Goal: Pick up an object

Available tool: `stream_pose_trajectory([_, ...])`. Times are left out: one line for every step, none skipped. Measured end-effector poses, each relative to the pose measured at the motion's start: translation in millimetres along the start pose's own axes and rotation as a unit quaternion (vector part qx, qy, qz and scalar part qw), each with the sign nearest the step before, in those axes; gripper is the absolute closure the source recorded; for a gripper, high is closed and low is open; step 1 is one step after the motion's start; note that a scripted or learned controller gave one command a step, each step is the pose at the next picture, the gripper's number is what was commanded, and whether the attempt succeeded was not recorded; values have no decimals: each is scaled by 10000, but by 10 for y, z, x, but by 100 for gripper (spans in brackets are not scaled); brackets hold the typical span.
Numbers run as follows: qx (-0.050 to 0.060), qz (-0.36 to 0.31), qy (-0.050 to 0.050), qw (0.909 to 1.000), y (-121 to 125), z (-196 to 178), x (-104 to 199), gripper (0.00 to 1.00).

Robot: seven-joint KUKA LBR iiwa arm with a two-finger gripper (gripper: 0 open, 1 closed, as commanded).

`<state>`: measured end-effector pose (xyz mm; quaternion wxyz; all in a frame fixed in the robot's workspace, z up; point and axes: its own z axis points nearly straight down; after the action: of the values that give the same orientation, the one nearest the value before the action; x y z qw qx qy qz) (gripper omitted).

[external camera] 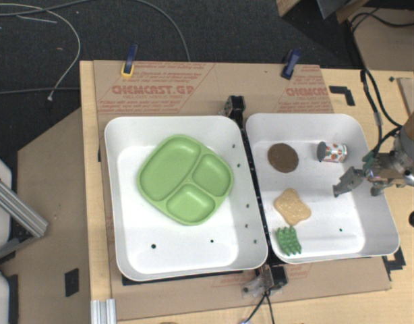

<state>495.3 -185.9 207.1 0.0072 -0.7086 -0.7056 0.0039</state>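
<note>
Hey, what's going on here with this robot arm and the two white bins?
A robot arm reaches in from the right, and its tool sits low over the right bin, holding nothing. That bin holds a brown round disc, a small can on its side, a tan cracker-like piece and a green spiky item. The left bin holds a green divided plate. Nothing has been picked up yet.

Arm cut off at the right edge

Only the gripper [355, 181] and wrist reached into frame over the right bin [379, 238]; the rest of the arm ran out past the edge. The small can [333, 152] bore a label too small to read, and the green toy [288, 240] was too small to identify.
</note>
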Motion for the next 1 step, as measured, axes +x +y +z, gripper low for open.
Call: stream_pose_trajectory([-71,-22,-17,10000,31,-73,9,0])
